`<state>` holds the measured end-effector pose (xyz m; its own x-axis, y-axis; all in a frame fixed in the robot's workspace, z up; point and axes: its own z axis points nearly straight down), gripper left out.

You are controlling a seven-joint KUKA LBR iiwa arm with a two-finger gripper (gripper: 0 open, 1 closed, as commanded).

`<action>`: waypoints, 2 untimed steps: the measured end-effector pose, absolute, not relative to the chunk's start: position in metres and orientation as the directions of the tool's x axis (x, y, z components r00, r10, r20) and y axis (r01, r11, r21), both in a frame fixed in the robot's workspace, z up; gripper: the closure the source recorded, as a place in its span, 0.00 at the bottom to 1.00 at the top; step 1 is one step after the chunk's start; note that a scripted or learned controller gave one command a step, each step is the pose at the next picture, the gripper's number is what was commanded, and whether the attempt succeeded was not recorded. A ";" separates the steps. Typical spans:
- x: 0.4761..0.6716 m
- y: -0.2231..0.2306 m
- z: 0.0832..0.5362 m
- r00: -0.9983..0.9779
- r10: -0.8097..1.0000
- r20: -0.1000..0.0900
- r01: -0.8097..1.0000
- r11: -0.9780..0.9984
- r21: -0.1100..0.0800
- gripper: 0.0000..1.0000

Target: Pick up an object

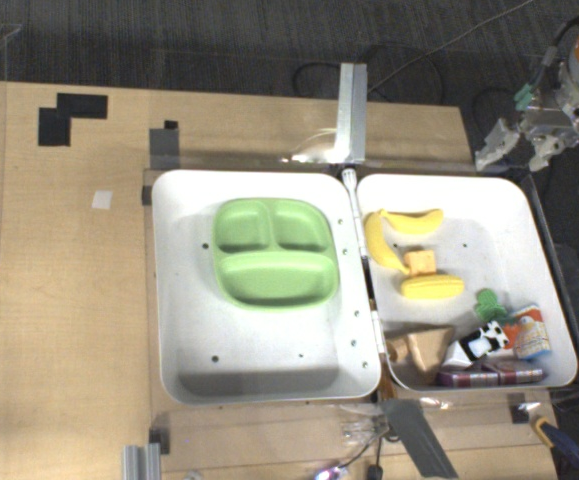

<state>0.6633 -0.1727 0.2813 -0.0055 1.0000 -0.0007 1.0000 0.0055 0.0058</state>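
Camera view: looks down on two white bins side by side, with the arm coming in from the right.

Gripper [514, 146]: it hangs up high, past the far right corner of the right bin [489, 193]. Nothing sits between its fingers. How wide they stand is too blurry to tell.

Why it is there: my guess is that it waits off to the side so the bins stay in plain sight — then a thing to grab can be picked.

Things to pick: all are in the right bin, below and to the left of the gripper.

Bananas: one curved banana [412, 221] lies nearest the gripper, touching a second banana [381, 243] that runs along the bin's left wall.

Small tan block [421, 262]: just past the bananas, resting against a yellow oval toy [432, 287].

Far pile: a green piece [486, 303], a black-and-white toy [485, 340], an orange packet [530, 333], a brown box [424, 348] and a dark marker [489, 375] crowd the corner farthest from the gripper — packed close, so hard to grab one alone.

Green tray [274, 250]: sits alone in the left bin [184, 278], well apart from the gripper.

Step now: nothing is picked up yet.

Easy choice, I think: the near banana, since it has room around it.
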 end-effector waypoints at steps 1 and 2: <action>0.670 -0.125 0.124 0.123 0.992 0.001 0.992 -0.123 0.005 0.00; 0.656 -0.090 0.088 0.043 0.999 0.000 0.999 -0.043 0.009 0.00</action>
